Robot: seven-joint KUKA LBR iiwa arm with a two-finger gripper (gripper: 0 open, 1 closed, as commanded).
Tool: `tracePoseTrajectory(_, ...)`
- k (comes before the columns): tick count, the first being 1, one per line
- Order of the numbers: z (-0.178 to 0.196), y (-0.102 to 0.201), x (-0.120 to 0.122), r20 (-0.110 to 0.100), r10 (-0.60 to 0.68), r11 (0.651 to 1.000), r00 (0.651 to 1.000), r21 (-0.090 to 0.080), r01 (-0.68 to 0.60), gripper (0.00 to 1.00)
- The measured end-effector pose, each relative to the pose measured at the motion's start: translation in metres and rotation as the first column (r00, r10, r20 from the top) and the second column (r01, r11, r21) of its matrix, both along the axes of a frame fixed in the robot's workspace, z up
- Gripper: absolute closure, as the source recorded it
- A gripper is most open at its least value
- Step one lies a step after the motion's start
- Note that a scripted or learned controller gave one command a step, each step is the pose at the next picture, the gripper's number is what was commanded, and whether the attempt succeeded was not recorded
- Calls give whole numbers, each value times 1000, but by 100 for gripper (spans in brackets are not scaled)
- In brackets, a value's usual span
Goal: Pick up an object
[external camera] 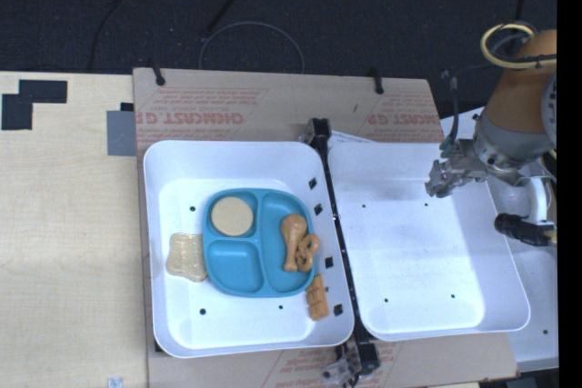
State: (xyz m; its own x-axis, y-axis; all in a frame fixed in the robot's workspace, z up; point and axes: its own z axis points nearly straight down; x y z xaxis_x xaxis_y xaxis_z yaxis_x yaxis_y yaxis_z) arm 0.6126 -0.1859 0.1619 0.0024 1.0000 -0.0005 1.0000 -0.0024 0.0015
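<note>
Objects lie well to the gripper's left, all in the left bin. Nearest are a drumstick-shaped toy, long axis running near-to-far with its thick end far, a pretzel piece touching it, and a small tan block just off the blue divided plate. Farther left, a round biscuit sits in a plate compartment and a pale bread slice touches the plate's outer rim. The right bin gives open white floor below the tool. The grey arm reaches in from the right, wrist low over that bin's far right corner; whether the fingers are apart cannot be told.
</note>
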Motion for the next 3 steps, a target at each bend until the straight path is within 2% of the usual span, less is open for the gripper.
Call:
tracePoseTrajectory(1,44,-3,-5,0,-1,1000,1000,0,1,100)
tracePoseTrajectory(2,97,7,-3,3,5,1000,1000,0,-5,100)
tracePoseTrajectory(3,122,6,-2,0,4,1000,1000,0,-4,100)
